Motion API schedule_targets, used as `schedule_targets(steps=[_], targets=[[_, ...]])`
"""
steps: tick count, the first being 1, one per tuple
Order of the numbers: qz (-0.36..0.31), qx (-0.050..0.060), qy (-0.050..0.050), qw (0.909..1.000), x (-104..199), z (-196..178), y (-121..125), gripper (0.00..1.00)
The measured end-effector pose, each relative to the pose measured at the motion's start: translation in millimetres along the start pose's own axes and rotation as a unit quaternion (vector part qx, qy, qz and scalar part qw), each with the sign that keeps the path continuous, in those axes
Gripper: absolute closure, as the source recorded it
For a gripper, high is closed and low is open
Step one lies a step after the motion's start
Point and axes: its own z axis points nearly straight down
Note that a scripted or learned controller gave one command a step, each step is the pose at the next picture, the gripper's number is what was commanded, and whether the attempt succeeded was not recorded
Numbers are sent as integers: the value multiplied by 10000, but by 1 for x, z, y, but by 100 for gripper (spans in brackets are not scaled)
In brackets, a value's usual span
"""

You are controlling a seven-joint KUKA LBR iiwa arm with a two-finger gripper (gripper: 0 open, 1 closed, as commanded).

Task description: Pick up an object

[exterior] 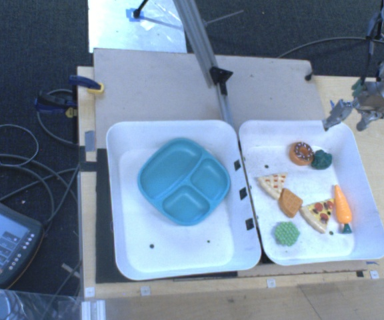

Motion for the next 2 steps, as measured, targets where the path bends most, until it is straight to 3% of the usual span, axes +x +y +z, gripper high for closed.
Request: schedule_targets(steps=[1, 2], targets=[[-3, 2, -3, 10000, 0, 0, 0, 0], [35, 20, 1, 10000, -10, 49, -3, 0]])
